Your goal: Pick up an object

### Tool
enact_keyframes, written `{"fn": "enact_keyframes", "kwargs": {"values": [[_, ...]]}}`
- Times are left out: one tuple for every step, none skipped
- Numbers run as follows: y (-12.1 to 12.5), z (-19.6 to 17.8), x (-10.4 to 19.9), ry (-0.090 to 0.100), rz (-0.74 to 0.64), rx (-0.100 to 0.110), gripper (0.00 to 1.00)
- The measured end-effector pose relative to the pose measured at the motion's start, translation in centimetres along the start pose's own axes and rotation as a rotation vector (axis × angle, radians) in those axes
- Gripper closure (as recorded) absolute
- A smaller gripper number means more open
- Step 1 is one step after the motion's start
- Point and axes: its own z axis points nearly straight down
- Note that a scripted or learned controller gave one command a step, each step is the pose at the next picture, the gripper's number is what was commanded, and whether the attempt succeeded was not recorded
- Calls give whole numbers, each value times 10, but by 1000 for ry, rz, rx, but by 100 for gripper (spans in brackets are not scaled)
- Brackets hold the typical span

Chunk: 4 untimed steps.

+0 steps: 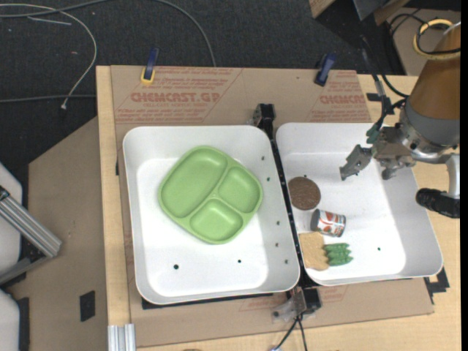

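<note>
Your tool (pixel 371 163) hangs over the right bin (pixel 417 258), toward its 1 o'clock corner, and nothing sits between its parts; from this slant you cannot tell whether it is spread or pressed together. So you are at the approach step, with no pick made yet.

The candidates lie low along the bin's left wall. A brown disc (pixel 304 192) lies at about 8 o'clock from the tool. A small can (pixel 329 224) with a red band lies tipped on its side just beyond it at 7 o'clock. A tan flat piece (pixel 312 250) and a green toy (pixel 338 254) touch each other near the 7 o'clock corner.

Your next move, as a judgement: travel toward 7 or 8 o'clock, then descend. The can looks the best choice, since it stands proud of the floor and has bare floor on its right side. The disc lies flat and close to the wall, so a grip may slip off.

Mind the wall between the bins and the clamp (pixel 264 114) at its far end. The right half of this bin gives free room. The left bin (pixel 146 273) holds a green divided plate (pixel 210 194), well apart from your work.
</note>
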Motion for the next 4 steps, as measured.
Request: {"fn": "enact_keyframes", "kwargs": {"values": [[3,-7,0,-2,-3,-13,0],[2,56,-2,-1,-2,-7,0],[7,119,-1,0,-3,-6,0],[9,135,-2,-1,-2,-14,0]]}}
